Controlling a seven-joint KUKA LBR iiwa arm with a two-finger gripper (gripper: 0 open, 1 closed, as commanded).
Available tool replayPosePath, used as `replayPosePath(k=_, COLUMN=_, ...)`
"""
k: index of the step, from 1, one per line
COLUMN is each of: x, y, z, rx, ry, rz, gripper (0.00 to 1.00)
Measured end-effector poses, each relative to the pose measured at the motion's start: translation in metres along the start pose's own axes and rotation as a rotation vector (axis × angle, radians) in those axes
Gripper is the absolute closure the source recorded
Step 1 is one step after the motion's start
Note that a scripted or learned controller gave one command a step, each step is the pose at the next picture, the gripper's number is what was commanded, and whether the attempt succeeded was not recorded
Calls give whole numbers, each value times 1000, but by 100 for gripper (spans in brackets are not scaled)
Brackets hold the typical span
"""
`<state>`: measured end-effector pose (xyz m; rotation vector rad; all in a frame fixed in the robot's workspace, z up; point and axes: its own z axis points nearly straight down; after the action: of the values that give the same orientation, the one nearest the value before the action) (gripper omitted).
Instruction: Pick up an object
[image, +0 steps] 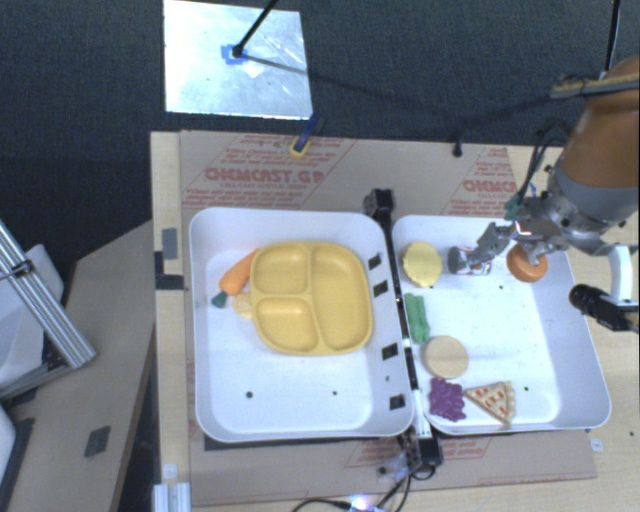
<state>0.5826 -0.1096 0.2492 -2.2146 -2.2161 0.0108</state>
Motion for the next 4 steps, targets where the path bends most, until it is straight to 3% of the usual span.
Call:
replayPosePath(k=1, x=0, y=2, z=-7, rx=-12, ry=-2, rz=-2, gripper=0)
replayPosePath(k=3, x=4, y=10, z=118, rx=-7, ry=0, rz=0, gripper=0)
replayPosePath(k=4, x=4, y=12, z=152, rx=-16, ry=-2, rz=0, gripper=0)
